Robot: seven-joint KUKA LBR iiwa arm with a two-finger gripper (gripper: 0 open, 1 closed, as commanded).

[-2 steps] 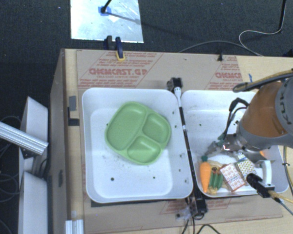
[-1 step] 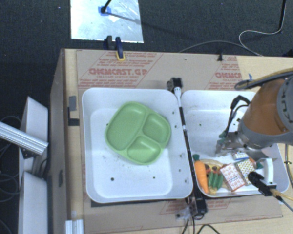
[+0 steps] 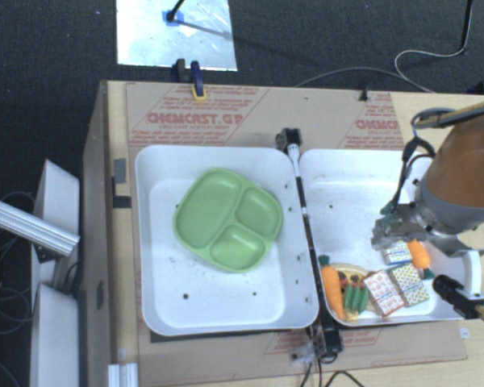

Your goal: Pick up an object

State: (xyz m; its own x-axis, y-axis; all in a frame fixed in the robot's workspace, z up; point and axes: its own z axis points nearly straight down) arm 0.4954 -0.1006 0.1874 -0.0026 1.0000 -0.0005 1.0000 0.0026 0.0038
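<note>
Dark floor all around, with a brown counter in the middle and two white bins on it. Left bin with a green tray lying flat inside. Right bin with small toys bunched at the near corner: a carrot, green beans on a small plate, two little boxes, another small box and an orange bit close to the arm. Arm coming in from the right, low over the right bin, with the claw just above the small box and orange bit. Hard to tell if the claw is open or closed, or if anything is in it. Best way to do this step, probably: go straight down on just one toy, not two at once, since they sit so close together, then squeeze slowly and lift straight up. Arm cut off at the right edge. Toys under the claw partly hidden and blurry. Words on the small boxes too tiny to read.
</note>
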